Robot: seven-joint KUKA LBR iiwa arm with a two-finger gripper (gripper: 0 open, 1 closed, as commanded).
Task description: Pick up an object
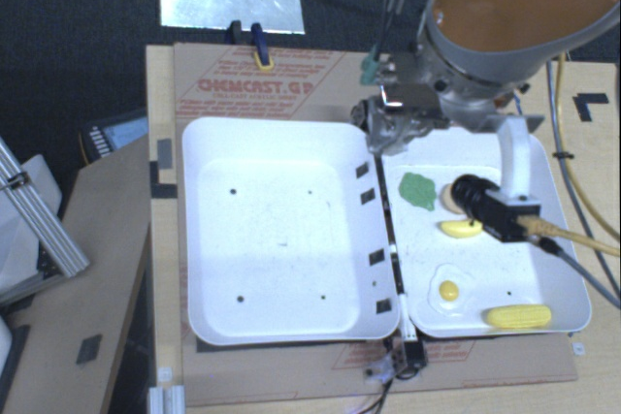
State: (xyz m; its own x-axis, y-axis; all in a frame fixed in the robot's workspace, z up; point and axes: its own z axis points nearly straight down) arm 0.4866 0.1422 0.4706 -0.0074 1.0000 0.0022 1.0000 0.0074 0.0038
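The hand hangs over the far-left corner of the right white bin; its opening cannot be told. Just nearer lies the flat green leaf-shaped piece, probably light and limp, so pinch one edge. The small yellow curved piece and the bin's left wall crowd it.

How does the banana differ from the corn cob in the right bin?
Shape: the banana is slightly curved, while the corn cob is straight.
Size: the banana is shorter and slimmer than the corn cob.
Place: the banana lies mid-bin, while the corn cob lies by the near wall of the right bin, right of the fried egg.
Both are yellow and lie flat, crosswise in the view.
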